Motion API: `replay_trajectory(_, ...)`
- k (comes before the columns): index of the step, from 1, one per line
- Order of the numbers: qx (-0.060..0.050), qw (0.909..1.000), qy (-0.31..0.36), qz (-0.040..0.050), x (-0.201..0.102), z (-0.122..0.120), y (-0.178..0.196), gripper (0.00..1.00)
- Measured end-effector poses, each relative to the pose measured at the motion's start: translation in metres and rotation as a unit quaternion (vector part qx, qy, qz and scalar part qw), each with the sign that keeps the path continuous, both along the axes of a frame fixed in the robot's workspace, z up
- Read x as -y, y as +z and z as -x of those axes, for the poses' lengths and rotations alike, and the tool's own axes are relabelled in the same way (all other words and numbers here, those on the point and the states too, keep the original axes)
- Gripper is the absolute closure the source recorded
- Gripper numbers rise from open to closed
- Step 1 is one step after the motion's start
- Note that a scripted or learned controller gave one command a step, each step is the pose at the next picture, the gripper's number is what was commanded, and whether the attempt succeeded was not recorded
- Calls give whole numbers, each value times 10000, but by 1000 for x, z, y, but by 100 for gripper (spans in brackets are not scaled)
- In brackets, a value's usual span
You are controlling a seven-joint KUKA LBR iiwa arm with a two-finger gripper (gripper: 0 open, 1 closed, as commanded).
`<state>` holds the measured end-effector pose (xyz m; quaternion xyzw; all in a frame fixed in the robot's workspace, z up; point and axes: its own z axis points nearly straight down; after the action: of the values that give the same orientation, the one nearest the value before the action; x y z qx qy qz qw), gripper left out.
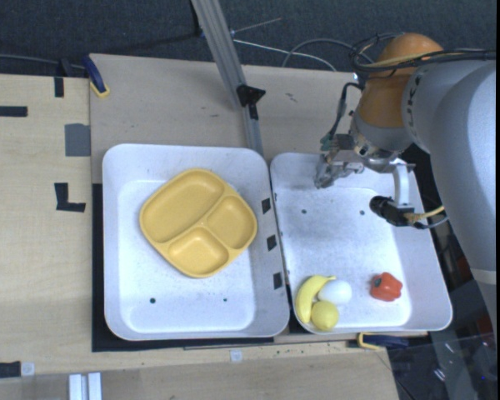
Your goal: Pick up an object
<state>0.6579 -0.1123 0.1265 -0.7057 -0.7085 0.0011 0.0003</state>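
Two white bins sit side by side on a tan bench. The left bin [121, 307] holds a yellow plate [198, 222] with three parts. The plate lies flat near the middle of that bin and a bit toward the top.

The right bin [350, 232] holds the small things to pick up. They all lie along its bottom edge. A yellow banana [309, 291] curves in the bottom left corner. A white egg [337, 292] touches the banana on its right side. A yellow lemon [324, 314] sits just below them, touching both. A red pepper [386, 287] lies alone, a little to the right of the egg.

The big grey arm comes in from the right, with an orange band [393, 77] above its wrist. The gripper [327, 177] hangs over the top left corner of the right bin, well apart from the fruit. Nothing is between its tips. I cannot tell how far open it is, because it looks small and dark from here.

A black cable end [392, 210] sticks out beside the arm, over the right bin. A grey metal pole [227, 52] slants down from the top and ends just above the two bins. Some black tape marks [67, 197] lie on the bench at the left. I see no words to read.
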Motion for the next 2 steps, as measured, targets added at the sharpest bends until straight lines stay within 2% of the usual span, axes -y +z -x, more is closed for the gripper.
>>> replay_trajectory(1,33,10000,-12,-3,0,4,62,100)
replay_trajectory(2,30,10000,-10,-4,-1,3,106,100)
